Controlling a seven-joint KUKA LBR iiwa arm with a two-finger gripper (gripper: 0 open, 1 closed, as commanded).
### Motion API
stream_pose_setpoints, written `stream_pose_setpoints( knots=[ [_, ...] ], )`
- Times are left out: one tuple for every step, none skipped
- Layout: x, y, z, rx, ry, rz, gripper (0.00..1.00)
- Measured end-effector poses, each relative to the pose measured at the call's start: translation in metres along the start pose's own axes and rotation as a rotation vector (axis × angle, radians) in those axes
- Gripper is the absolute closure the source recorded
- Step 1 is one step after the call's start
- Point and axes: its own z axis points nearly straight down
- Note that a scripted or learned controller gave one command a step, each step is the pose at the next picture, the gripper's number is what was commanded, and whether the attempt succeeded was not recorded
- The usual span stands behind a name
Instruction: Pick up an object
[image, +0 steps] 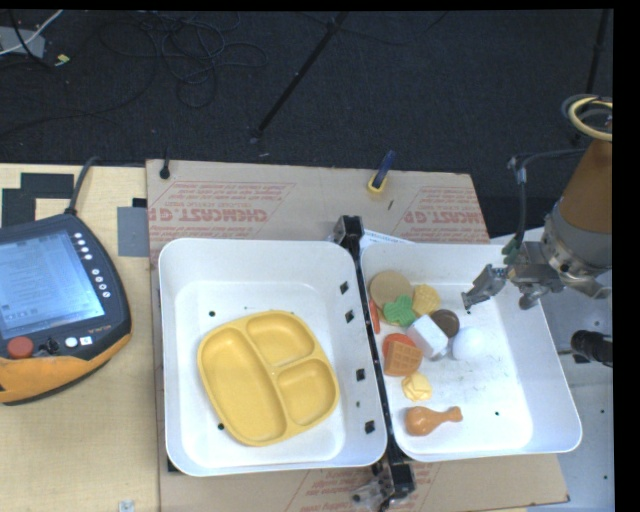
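In the right bin (545, 400), several toy foods are clustered at its left side: a tan round piece (390, 287), a green piece (401, 311), a yellow piece (427, 298), a brown piece (446, 322), a white block (429, 336), a white ball (470, 346), an orange waffle-like piece (402, 354), a small yellow piece (416, 387) and an orange drumstick (432, 419). My gripper (500, 291) hangs over the bin's upper right part, to the right of the pile. It is open, with nothing between its fingers.
The left bin (190, 270) holds a yellow divided plate (267, 375). A black divider (365, 340) runs between the bins. A tablet pendant (55, 300) lies on the bench at far left. The arm's body (585, 215) stands at the right edge.
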Motion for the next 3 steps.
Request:
stream_pose_setpoints(
  knots=[
    [0.079,-0.033,0.104,0.013,0.006,-0.004,0.0],
    [0.084,-0.093,0.144,0.002,0.001,0.002,0.0],
    [0.147,-0.092,0.084,0.004,0.002,0.001,0.0]
  ],
)
